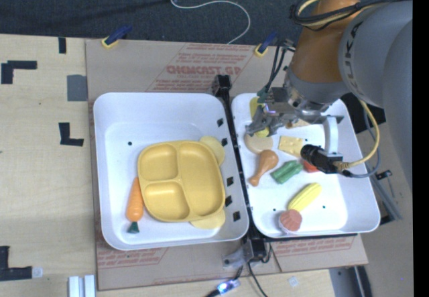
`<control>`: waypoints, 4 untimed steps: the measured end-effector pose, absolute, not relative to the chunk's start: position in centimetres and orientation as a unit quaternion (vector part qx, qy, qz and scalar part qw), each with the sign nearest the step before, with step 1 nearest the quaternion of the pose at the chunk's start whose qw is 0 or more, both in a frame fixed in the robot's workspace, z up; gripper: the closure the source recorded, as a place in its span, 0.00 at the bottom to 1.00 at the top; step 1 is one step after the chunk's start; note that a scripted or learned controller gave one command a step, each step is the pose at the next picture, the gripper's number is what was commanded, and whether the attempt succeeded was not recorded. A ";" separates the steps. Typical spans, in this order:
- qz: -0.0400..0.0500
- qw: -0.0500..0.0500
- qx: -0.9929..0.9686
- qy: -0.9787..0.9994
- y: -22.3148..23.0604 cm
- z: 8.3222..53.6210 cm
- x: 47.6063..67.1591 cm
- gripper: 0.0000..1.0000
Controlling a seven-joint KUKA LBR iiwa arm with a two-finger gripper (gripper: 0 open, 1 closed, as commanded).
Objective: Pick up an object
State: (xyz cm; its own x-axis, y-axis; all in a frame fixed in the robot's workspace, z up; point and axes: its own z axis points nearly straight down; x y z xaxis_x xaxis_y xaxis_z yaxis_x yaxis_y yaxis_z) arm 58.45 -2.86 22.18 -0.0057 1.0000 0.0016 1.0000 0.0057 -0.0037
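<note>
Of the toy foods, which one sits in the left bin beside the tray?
The carrot, orange with a green tip, lying along the yellow tray's left edge; the other foods lie in the right bin.

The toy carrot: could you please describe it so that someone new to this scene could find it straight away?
Take the left bin, the one holding a yellow divided tray. The toy carrot lies along that tray's left edge, near the bin's lower left corner. It is the one orange, tapered piece there, with a small dark green stub at its lower end.
</note>
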 end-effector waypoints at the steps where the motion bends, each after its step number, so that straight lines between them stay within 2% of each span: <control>1: 0.001 0.002 -0.705 -0.709 2.3 21.4 56.4 1.00; 2: 0.001 0.002 -0.705 -0.709 5.8 23.0 53.3 1.00; 3: 0.002 0.001 -0.706 -0.708 7.2 21.5 52.9 1.00; 4: 0.000 0.000 -0.707 -0.708 6.2 23.3 52.9 1.00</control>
State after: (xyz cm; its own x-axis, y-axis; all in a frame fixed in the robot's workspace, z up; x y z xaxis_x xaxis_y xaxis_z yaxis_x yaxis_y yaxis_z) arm 52.87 6.24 23.31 -0.0014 1.0000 -0.0001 1.0000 0.0014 -0.0009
